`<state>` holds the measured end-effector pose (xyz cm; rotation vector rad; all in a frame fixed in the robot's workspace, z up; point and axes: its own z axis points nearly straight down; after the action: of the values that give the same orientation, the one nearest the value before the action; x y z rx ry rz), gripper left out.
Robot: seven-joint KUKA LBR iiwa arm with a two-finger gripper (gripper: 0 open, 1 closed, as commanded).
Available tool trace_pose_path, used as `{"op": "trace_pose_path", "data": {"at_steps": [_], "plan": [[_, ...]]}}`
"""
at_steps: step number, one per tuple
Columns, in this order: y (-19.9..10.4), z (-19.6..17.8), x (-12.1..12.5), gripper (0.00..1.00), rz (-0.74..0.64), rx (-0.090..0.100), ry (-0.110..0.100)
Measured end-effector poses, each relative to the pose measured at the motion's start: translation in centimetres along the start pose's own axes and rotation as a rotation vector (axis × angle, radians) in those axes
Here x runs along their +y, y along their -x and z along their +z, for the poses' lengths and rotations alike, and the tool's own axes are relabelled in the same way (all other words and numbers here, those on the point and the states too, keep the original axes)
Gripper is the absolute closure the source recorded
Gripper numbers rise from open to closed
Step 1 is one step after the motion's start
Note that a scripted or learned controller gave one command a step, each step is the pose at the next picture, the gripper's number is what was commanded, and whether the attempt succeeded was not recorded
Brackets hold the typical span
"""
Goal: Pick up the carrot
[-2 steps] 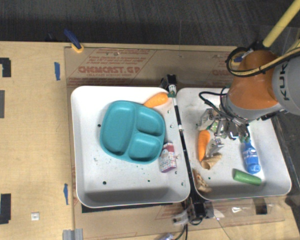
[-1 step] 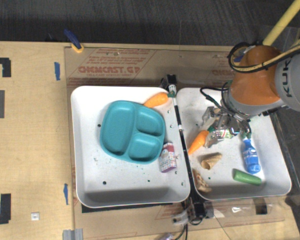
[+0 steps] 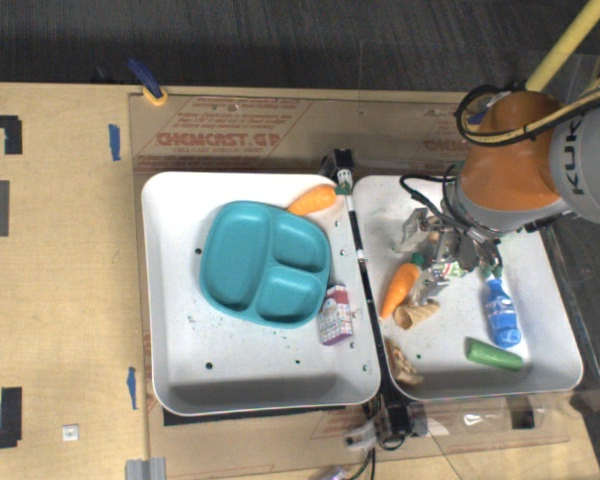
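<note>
An orange carrot [image 3: 398, 288] lies tilted in the right bin [image 3: 550, 268], near its left wall. My gripper [image 3: 433, 260] hangs low over that bin, just to the right of the carrot and above its upper end. Its fingers look spread open, and nothing shows between them. A second orange carrot-like piece [image 3: 313, 200] rests at the top edge of the left bin [image 3: 170, 268], beside the teal plate.
A teal divided plate [image 3: 265, 263] takes up much of the left bin, with a small purple-and-white packet [image 3: 335, 320] at its lower right. The right bin also holds a blue bottle [image 3: 500, 313], a green piece [image 3: 493, 353] and beige scraps [image 3: 417, 314].
</note>
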<state>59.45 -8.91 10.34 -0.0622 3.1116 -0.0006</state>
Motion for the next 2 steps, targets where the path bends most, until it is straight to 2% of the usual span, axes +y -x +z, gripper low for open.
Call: {"op": "trace_pose_path", "data": {"at_steps": [1, 2], "plan": [[-4.1, 1.2, -0.1, 0.00, 0.166, 0.012, -0.001], [-3.6, -0.2, -0.2, 1.00, 0.164, -0.003, -0.004]]}}
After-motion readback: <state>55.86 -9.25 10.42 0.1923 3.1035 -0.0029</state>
